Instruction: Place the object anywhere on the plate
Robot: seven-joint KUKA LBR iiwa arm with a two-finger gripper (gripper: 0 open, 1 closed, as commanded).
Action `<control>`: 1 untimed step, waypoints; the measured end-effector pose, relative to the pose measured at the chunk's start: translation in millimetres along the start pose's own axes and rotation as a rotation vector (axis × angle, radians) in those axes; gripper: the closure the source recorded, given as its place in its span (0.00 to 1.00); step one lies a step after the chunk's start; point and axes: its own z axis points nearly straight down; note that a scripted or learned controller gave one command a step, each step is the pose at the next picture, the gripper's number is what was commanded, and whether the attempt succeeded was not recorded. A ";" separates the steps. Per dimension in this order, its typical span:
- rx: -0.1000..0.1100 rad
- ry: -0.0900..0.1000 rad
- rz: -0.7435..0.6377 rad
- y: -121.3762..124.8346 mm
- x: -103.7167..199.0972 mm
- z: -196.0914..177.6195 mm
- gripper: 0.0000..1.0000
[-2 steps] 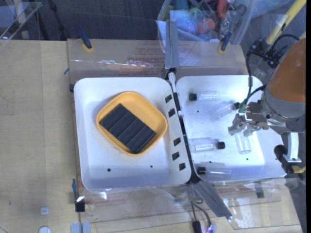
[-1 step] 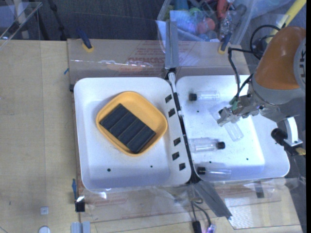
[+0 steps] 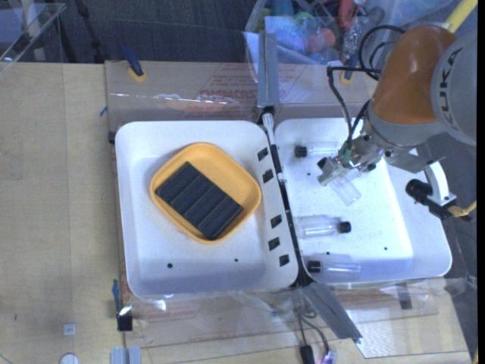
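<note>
Wooden worktop with two white bins side by side: the left bin has a yellow plate with a dark ridged insert, and nothing from the other side sits on it, so I'd say the job's barely started. Clear vials lie in the right bin, one with a black cap mid-bin. The arm reaches in from the right, bent down over that bin, gripper low by another vial; whether it's spread or pinching anything, can't tell.

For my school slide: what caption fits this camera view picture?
Robot claw hovers over clear vials in the right bin; yellow plate waits in the left bin.
</note>
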 end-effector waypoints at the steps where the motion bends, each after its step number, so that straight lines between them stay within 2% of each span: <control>1: -0.001 0.000 -0.181 13.0 16.0 -0.2 1.00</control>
